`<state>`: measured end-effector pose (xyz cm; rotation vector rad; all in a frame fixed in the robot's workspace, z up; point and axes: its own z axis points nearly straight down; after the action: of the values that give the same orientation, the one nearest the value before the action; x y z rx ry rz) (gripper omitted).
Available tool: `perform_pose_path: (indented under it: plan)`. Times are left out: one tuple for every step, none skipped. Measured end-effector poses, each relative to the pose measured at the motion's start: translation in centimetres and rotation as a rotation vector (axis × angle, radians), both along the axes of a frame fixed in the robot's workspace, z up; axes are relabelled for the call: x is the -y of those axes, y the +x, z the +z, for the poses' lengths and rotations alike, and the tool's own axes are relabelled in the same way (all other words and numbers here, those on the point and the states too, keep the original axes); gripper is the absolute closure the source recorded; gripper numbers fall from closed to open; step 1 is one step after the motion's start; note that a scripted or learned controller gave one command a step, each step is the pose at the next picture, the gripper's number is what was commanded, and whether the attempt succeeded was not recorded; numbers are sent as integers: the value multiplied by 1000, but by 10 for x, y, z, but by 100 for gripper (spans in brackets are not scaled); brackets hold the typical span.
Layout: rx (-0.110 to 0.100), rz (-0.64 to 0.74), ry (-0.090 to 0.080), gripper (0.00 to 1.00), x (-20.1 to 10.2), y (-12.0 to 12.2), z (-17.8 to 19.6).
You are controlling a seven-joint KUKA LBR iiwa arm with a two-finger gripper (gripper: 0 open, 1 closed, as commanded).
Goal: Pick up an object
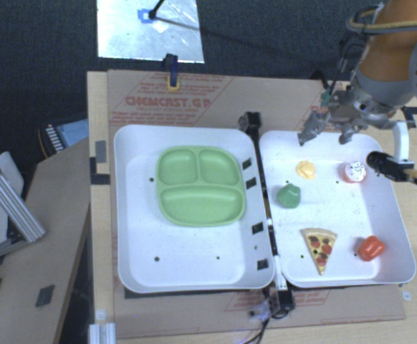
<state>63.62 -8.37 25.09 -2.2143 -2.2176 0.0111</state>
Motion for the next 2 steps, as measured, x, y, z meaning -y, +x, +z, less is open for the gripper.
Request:
perform_pose_path:
  plan:
    - [12,2,-1,0,0,2,7]
    - [9,0,-1,0,3,0,-54]
